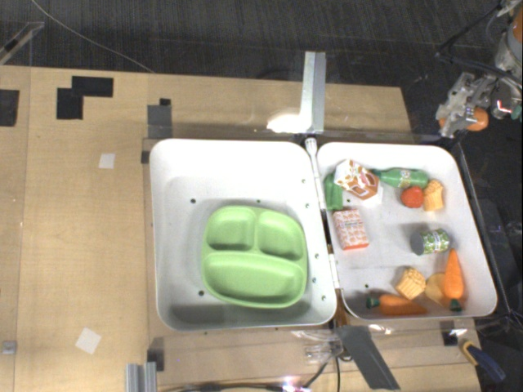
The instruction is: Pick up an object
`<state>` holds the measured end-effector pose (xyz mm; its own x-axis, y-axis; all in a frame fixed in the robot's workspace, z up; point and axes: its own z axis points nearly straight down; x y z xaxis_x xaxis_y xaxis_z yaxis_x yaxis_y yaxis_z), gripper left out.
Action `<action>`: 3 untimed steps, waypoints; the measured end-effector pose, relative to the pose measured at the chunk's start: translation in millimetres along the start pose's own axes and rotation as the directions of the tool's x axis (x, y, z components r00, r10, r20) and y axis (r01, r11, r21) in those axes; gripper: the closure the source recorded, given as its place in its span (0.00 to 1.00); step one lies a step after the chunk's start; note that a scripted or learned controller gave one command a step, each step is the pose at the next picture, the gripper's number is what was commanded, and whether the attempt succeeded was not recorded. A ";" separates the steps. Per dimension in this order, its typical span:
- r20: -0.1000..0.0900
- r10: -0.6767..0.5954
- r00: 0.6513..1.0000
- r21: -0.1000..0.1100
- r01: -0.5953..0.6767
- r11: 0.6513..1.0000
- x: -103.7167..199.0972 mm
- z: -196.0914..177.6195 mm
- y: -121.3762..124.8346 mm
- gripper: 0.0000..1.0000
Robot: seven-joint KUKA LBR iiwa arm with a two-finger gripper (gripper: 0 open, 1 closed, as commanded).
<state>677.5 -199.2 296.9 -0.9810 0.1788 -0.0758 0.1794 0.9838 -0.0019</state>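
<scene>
My gripper (459, 109) hangs at the far right, above and just beyond the back right corner of the right bin (467, 188). A small orange round shape (477, 120) sits against it; I cannot tell whether it is a held thing or part of the arm. Inside the right bin lie a pink carton (351, 229), a white and orange packet (358, 180), a green bottle (402, 176), a red tomato (413, 196), a green can (433, 241), a carrot (453, 276), a yellow corn piece (411, 282) and another carrot (400, 305).
The left bin (176, 178) holds a green divided plate (255, 256). A metal post (314, 92) stands behind the seam between the two bins. Cables run along the dark floor at the back right. Wooden bench top spreads out to the left.
</scene>
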 end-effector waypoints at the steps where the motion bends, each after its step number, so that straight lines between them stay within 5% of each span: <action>1: 0.012 -0.003 1.000 0.000 0.003 1.000 -3.1 -14.1 0.9 1.00; 3: 0.038 -0.007 0.999 0.002 0.007 1.000 -9.2 -42.4 2.5 1.00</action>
<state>683.8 -197.7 339.8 -0.9786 0.1714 -0.1135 0.1730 0.9849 -0.0039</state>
